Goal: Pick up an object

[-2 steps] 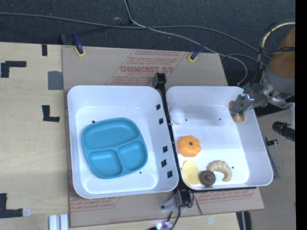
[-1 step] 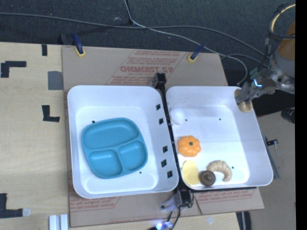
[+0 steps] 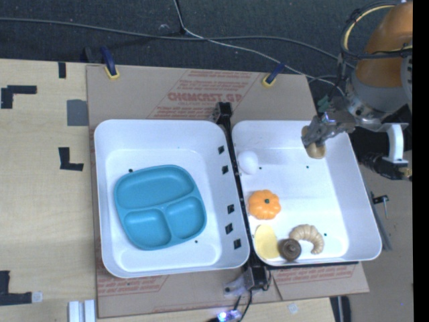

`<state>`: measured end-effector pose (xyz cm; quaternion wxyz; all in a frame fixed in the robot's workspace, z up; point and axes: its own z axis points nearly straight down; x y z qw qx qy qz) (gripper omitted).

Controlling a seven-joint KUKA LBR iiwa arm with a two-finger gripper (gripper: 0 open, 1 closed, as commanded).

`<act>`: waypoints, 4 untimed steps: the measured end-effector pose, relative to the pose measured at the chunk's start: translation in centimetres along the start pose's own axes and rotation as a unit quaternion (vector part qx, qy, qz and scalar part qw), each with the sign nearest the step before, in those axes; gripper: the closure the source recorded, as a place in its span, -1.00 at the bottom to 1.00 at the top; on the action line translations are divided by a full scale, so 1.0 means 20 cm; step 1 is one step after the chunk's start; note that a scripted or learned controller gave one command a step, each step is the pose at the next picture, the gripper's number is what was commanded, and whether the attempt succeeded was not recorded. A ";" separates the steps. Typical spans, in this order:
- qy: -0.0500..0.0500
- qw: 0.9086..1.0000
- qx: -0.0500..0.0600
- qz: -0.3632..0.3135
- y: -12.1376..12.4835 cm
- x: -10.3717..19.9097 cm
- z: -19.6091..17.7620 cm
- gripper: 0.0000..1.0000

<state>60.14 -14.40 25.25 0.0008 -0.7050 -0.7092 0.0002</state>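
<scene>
The gripper [image 3: 315,138] hangs over the right bin's [image 3: 348,180] far edge, closed on a small tan, rounded lump [image 3: 316,149]. Below it lie a smooth white egg [image 3: 248,161], a ribbed orange pumpkin [image 3: 264,204], a curved croissant [image 3: 308,236] and a pale yellow slice [image 3: 265,241].

red "CHEMCAST" lettering, printed reversed, cardboard sheet [image 3: 201,96]
</scene>
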 end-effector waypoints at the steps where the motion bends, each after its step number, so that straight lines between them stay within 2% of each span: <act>1: 0.000 1.000 0.001 0.000 -0.01 0.28 0.08 1.00; 2: 0.000 1.000 0.001 0.000 -0.02 0.56 0.14 1.00; 3: 0.000 1.000 0.000 -0.001 -0.01 0.84 0.10 1.00; 4: 0.000 1.000 0.000 -0.001 -0.07 1.13 0.10 1.00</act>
